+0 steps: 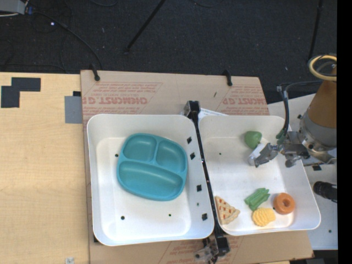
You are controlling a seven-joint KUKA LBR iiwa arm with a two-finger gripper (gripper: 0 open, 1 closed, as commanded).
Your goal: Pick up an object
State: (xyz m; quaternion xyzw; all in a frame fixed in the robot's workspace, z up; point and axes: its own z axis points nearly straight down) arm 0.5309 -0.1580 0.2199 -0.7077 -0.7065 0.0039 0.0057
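A: The end effector (263, 155) is hovering in the right bin (234, 229), just beside the green lump (253, 138). It should be centring over it before descending.

B: Is it gripping anything?

A: I cannot tell; its tips are blurring together, and the arm (324, 109) is running off-frame.

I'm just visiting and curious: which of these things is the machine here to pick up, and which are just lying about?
Part of the job:
end effector, over the right bin
green round toy, nearest to it
green leafy toy
orange ring
yellow corn toy
waffle wedge

Just lying about:
teal divided plate, alone in the left bin
cardboard sheet under the bins
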